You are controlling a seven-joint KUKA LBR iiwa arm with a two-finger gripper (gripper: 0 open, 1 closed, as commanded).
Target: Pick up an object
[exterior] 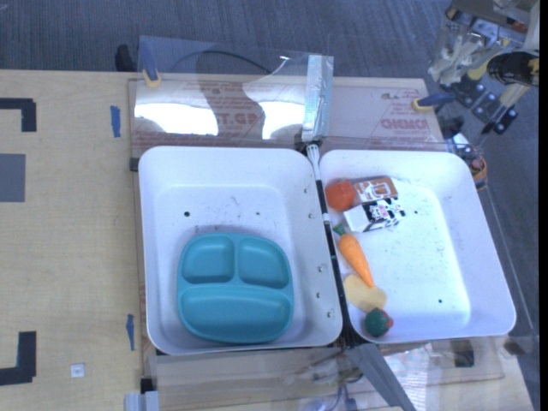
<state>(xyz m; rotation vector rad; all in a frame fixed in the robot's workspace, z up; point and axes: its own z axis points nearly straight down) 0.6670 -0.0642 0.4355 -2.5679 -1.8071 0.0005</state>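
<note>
Camera view: the gripper (479, 54) sits at the upper right of the frame, outside both bins; whether it is spread or pressed together cannot be told. The right bin (445, 306) holds an orange ball (340, 194), a small box (377, 204), a toy carrot (356, 259) and a green-red piece (377, 322) along its left wall. The left bin (171, 178) holds a teal divided plate (235, 288).

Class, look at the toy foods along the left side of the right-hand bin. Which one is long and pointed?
The orange carrot, lying between the round orange fruit above and the yellow piece below; those, and the green-and-red piece, are rounded or lumpy.
</note>
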